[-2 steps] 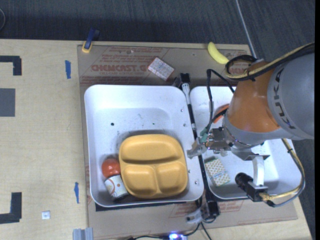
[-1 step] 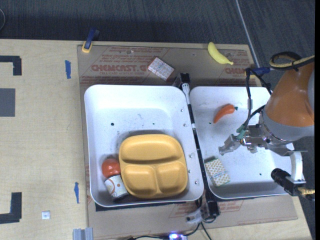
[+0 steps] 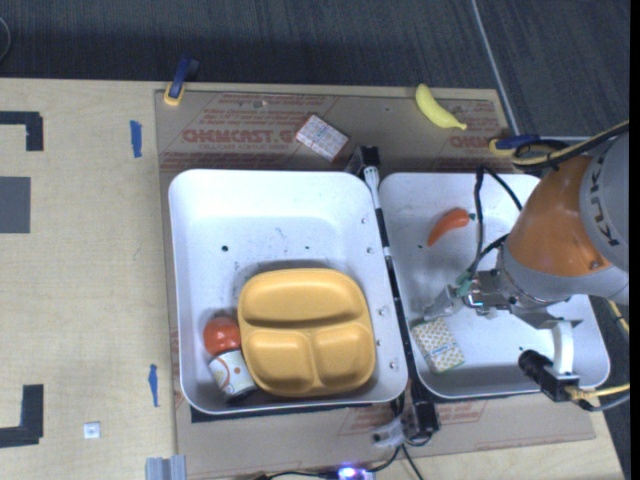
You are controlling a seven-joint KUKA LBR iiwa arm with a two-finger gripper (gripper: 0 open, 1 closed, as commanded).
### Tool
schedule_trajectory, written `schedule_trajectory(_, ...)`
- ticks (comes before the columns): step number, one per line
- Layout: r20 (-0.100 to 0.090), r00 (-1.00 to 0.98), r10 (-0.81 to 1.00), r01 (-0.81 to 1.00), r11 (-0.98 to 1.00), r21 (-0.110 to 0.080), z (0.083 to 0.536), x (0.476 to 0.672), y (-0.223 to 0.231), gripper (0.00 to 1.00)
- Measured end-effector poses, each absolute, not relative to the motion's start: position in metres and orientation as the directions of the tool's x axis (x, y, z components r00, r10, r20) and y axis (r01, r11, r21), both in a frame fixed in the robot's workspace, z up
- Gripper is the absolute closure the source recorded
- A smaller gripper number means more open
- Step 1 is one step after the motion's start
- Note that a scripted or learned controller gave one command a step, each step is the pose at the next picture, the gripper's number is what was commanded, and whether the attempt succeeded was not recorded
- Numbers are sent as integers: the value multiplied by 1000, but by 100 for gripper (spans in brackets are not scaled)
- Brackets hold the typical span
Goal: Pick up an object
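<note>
Packet (image 3: 438,344), a small flat square with a speckled, dotted look, lies near the front left corner of the right bin (image 3: 590,368). Its top corner sits right at the tip of the gripper (image 3: 452,302), which comes in from the right at the end of the big grey arm (image 3: 560,258) with its orange band. I cannot tell if the fingers are open or closed, and I cannot tell if they touch the packet. Behind the packet, near the back of the same bin, lies a small orange carrot (image 3: 448,224), long and smooth, well apart from the packet. A black cable (image 3: 480,208) hangs over this bin by the arm. The left bin (image 3: 200,218) is white and shallow with round corners. A wide yellow tray (image 3: 305,330) with three smooth dips fills its front part. Squeezed beside the tray at the front left are a round red ball (image 3: 221,334) and a little white cup (image 3: 231,372) with marks on it. Behind the bins, on the brown cardboard (image 3: 250,133), sit a small checked square box (image 3: 321,137) and a yellow banana (image 3: 437,107).
</note>
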State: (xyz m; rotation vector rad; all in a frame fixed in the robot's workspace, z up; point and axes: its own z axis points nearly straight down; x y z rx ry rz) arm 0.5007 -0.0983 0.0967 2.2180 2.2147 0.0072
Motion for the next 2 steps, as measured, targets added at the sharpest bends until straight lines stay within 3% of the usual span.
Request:
schedule_trajectory(1, -2, 1, 1000, 1000, -1, 17, 90, 485, -96, 0)
schedule_trajectory(2, -4, 2, 1000, 1000, -2, 17, 89, 485, -93, 0)
